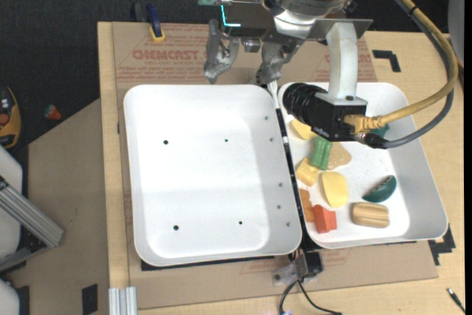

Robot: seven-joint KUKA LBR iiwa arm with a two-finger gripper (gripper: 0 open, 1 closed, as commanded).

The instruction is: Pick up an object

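The claw hung open with nothing in it, over the top edge of the left bin, at twelve o'clock. The toys, like the yellow block, lay together in the right bin, ready for picking.

Right bin contents: green block tilted over pale yellow pieces; yellow block; pale yellow oval; orange-red block near the front wall; tan cylinder lying flat; teal piece.
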